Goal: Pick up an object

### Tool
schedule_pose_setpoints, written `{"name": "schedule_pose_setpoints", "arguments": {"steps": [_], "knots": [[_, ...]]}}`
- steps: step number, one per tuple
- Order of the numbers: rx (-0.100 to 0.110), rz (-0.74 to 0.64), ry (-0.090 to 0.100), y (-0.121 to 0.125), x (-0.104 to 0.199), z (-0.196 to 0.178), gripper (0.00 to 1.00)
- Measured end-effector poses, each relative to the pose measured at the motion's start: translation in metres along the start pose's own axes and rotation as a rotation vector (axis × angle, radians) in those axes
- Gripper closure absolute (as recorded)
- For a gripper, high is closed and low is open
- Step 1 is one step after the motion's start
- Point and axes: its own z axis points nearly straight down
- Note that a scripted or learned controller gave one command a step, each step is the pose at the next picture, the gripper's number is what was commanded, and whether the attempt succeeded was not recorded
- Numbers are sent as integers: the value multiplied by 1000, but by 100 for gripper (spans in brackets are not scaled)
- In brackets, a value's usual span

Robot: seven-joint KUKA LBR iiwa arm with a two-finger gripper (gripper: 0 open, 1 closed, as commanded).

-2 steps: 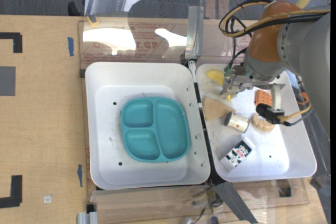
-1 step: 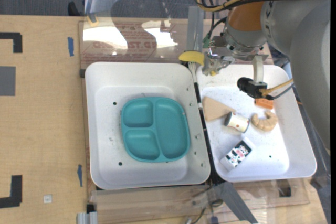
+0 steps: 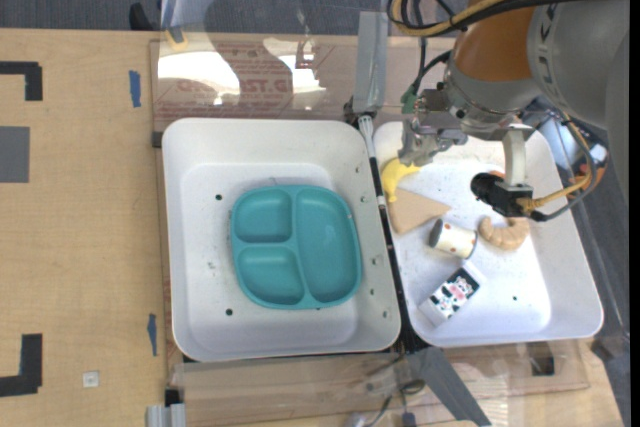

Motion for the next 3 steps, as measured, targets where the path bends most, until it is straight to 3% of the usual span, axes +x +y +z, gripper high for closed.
{"name": "schedule_pose_setpoints", "arguments": {"steps": [1, 2, 3], "knots": [[5, 1, -1, -1, 0, 3, 0], [-4, 4, -3, -22, -45, -47, 0], [-1, 5, -4, -41, -97, -59, 0]]}}
